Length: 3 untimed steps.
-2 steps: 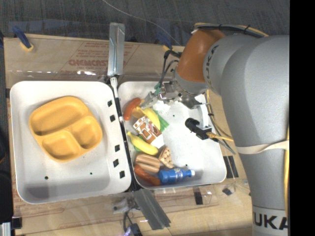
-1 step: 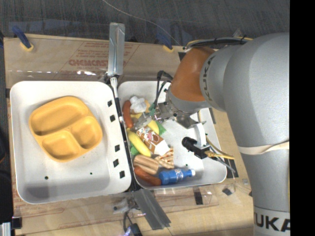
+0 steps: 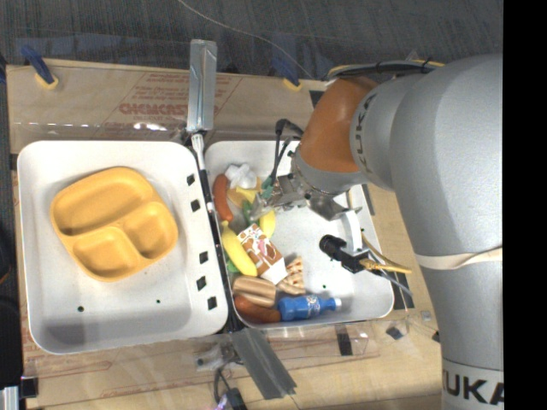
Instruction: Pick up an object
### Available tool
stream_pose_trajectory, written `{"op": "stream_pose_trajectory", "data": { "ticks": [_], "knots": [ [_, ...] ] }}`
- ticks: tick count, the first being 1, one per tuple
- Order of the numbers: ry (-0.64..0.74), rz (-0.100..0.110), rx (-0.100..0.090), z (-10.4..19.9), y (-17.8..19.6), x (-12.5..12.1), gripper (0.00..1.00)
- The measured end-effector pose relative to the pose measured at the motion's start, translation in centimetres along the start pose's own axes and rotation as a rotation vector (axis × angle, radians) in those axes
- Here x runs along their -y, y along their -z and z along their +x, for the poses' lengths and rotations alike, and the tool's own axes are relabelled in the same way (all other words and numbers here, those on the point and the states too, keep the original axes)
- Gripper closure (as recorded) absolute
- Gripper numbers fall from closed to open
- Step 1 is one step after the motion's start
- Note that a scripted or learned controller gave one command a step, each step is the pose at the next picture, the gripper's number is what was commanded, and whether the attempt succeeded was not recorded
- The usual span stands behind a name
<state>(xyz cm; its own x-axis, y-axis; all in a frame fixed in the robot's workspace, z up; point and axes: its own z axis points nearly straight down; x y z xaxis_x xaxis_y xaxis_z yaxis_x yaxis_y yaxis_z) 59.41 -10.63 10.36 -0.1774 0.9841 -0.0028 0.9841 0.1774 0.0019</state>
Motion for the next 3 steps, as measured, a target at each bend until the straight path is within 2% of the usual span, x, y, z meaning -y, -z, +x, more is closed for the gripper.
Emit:
{"op": "stream_pose_trajectory", "data": {
  "ticks": [1, 2, 3],
  "knots": [
    [0.397, 0.003, -0.004, 0.3, 1.8, 7.3, 1.0],
    [0.347, 0.0, -0.002, -1.6, -0.1, 10.6, 1.0],
    [0.384, 0.0, -0.002, -3.4, 5.2, 12.4, 1.0]
  ]
}}
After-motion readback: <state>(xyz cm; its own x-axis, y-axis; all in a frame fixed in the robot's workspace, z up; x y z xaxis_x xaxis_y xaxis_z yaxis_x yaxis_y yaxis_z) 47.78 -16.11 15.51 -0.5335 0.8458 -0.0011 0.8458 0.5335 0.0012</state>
